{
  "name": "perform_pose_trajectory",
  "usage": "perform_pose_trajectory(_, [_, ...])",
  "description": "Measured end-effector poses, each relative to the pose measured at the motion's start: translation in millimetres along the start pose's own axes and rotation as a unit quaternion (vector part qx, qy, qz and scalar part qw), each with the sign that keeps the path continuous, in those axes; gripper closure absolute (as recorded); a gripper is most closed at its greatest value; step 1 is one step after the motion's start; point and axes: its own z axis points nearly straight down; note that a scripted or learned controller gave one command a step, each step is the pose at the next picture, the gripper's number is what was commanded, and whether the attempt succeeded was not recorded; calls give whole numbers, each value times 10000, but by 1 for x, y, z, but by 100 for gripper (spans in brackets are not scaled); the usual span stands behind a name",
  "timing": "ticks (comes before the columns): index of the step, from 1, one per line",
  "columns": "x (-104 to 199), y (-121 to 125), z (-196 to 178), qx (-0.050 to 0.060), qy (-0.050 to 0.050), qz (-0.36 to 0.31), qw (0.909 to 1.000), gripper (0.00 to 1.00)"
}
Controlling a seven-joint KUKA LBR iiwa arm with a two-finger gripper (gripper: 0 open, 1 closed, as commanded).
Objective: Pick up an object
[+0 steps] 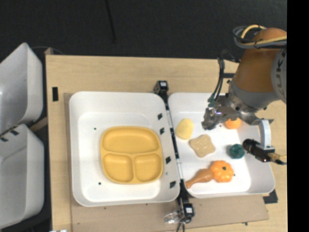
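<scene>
Over in the right bin (258, 180) my hand (211, 120) hangs near the small orange ball (232, 123), can't tell its opening; the ball looks light, smooth, probably rolly, so I'd pinch across its middle.

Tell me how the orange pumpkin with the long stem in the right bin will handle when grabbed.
The pumpkin looks rounded and ribbed, so it may roll or slip from a pinch across its body. Its tapering stem sticks out sideways, so it would probably swing if pushed. It looks like moulded plastic, likely light and stiff.
</scene>
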Motion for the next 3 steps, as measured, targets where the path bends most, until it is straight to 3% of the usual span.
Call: perform_pose_trajectory(3, [164, -13, -11, -3, 8, -12, 10000, 100])
